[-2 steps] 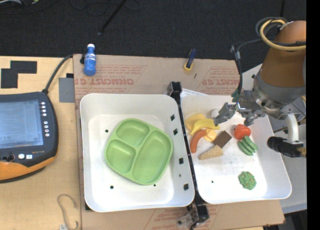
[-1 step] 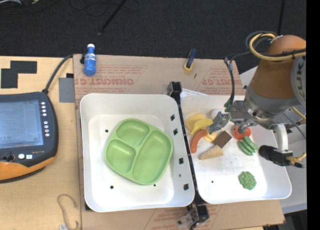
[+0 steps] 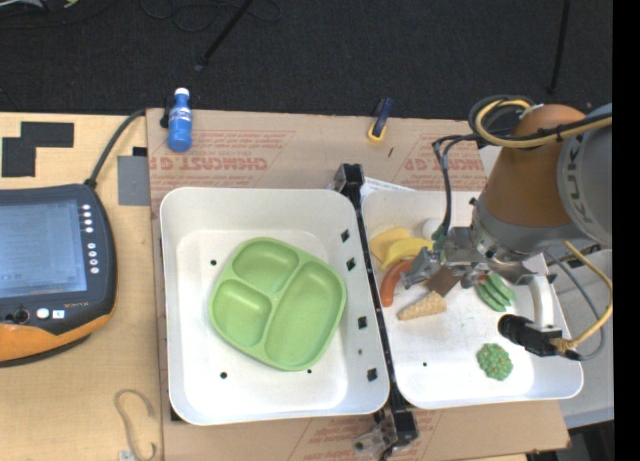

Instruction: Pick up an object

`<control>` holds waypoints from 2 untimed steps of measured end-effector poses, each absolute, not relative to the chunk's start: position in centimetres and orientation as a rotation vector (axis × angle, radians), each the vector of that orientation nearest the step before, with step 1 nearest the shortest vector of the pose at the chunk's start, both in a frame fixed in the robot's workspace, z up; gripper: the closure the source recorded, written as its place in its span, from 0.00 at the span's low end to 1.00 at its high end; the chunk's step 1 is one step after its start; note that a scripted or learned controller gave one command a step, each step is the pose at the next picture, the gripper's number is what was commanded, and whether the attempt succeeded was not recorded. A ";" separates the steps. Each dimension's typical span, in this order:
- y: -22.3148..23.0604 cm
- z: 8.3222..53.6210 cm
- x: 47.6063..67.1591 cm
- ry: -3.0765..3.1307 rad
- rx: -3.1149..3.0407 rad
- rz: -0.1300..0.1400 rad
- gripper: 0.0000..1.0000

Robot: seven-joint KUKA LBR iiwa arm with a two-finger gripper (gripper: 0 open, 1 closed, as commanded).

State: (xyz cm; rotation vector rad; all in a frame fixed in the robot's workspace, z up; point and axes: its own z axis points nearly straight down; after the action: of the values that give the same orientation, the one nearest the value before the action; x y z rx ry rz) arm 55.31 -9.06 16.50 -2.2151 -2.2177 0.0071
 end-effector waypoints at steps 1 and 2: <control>-9.9 11.0 54.8 -2.217 -2.216 0.008 0.00; -9.9 8.7 54.8 -2.219 -2.223 0.008 0.00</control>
State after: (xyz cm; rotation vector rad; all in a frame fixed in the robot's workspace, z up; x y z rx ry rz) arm 54.77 -9.94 8.69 -2.2227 -2.2194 0.0084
